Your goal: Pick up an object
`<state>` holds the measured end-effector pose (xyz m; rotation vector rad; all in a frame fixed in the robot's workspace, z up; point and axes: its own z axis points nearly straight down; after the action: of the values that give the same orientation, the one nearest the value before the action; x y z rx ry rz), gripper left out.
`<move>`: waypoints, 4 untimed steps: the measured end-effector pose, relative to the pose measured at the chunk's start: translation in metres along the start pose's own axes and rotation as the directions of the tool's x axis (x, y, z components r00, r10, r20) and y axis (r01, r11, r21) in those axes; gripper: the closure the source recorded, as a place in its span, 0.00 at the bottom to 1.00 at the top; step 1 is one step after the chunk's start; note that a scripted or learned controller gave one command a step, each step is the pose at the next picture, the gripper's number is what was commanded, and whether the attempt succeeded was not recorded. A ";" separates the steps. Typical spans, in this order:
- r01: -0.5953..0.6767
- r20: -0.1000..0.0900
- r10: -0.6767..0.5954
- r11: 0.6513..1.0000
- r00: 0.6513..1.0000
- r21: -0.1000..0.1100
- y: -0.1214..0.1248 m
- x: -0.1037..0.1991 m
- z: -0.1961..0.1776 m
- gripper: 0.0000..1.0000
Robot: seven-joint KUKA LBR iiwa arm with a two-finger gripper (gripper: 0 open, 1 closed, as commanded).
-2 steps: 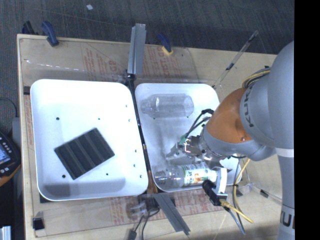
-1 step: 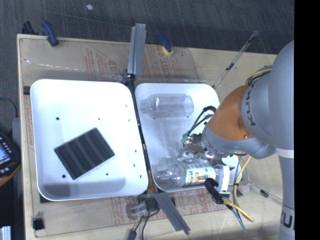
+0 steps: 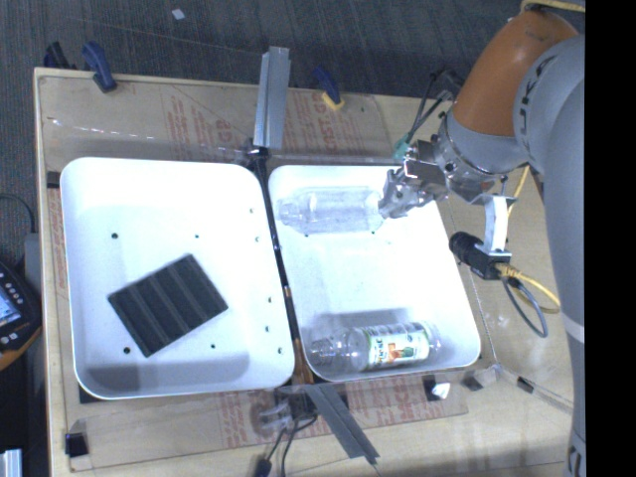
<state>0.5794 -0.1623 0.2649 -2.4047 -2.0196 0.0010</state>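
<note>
A clear plastic bottle (image 3: 326,210) lies on its side at the far end of the right bin (image 3: 449,266). My gripper (image 3: 396,200) hangs at that bottle's right end, close to or touching its cap. A second clear bottle (image 3: 376,347) with a green and orange label lies along the near wall of the same bin. A dark ribbed rectangular pad (image 3: 167,303) lies flat in the left bin (image 3: 89,192).
A grey metal bar (image 3: 270,97) stands between the two bins at the far side. Blue clamps (image 3: 97,66) hold the board's far edge. A black cable connector (image 3: 473,251) and yellow wires hang by the right bin's right wall.
</note>
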 end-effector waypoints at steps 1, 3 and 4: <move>0.250 0.001 -0.250 0.968 0.968 -0.001 0.017 -0.008 -0.028 1.00; 0.451 0.002 -0.451 0.893 0.893 -0.002 0.032 -0.042 -0.063 0.00; 0.015 -0.001 -0.015 1.000 1.000 0.005 0.002 -0.048 0.092 0.00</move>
<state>0.5726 -0.2103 0.1732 -2.3867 -2.0345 0.0048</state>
